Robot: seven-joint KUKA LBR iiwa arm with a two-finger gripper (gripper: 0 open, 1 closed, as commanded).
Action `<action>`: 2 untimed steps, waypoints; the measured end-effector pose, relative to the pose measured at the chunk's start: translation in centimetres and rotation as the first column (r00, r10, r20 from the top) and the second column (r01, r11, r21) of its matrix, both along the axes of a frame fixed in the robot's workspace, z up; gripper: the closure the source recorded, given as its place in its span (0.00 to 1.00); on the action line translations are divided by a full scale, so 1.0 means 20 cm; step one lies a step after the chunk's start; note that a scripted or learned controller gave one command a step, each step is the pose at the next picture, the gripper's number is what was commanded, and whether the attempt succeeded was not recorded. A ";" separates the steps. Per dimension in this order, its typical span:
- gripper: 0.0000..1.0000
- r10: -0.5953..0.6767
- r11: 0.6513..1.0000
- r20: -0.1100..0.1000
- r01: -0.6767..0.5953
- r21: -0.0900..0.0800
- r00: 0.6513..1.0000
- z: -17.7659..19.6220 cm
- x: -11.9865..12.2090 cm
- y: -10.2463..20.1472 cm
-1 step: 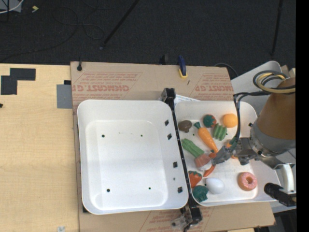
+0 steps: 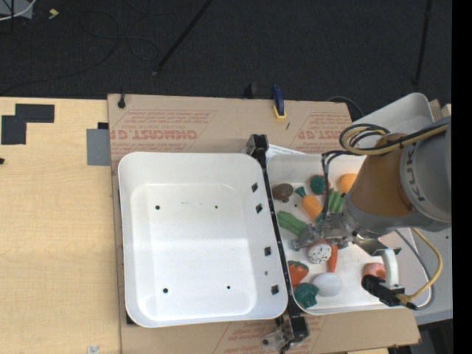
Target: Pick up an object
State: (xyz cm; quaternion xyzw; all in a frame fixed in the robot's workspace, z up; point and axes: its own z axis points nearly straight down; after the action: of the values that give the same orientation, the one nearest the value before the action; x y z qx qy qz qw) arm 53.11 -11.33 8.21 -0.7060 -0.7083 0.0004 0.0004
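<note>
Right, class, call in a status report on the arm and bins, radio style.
End effector low in right bin, among toys. Nothing seen held. White ball and green pieces crowd it. Left bin beside.

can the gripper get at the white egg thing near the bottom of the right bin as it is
Probably yes: the white egg lies uncovered just below the gripper, though a teal piece touches its left side.

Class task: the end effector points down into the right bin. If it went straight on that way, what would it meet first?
Probably the small round white dial-faced object just under the end effector; depth is unclear.
</note>
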 end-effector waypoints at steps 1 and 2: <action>0.00 0.001 1.000 0.003 -0.001 0.000 1.000 0.03 0.34 0.06; 0.00 -0.006 1.000 -0.007 0.006 0.001 1.000 0.02 0.05 -0.06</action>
State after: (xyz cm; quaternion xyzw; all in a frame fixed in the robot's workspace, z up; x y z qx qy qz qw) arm 54.11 -12.57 8.71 -0.7082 -0.7060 0.0026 0.0032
